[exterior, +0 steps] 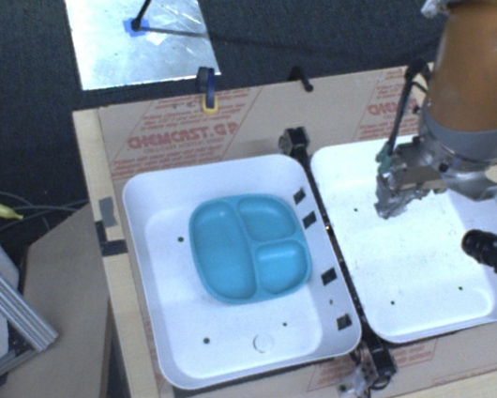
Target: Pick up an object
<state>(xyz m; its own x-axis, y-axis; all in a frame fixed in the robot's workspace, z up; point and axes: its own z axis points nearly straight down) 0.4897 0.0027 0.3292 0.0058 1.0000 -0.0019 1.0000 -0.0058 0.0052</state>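
Note:
A light blue divided plate (247, 246) with three compartments lies flat in the middle of the left bin (164, 284). My gripper (389, 200) hangs over the upper middle of the right bin (438, 303), well to the right of the plate and past the divider between the bins. The grey wrist and orange band of the arm (482, 66) reach in from the right above it. Nothing shows in the gripper.
The two white bins sit side by side on a cardboard-covered bench (189, 132), joined by a black-clipped divider (322, 228). A small pale round mark (264, 341) shows near the left bin's front wall. A shiny sheet (138, 32) lies behind the bench.

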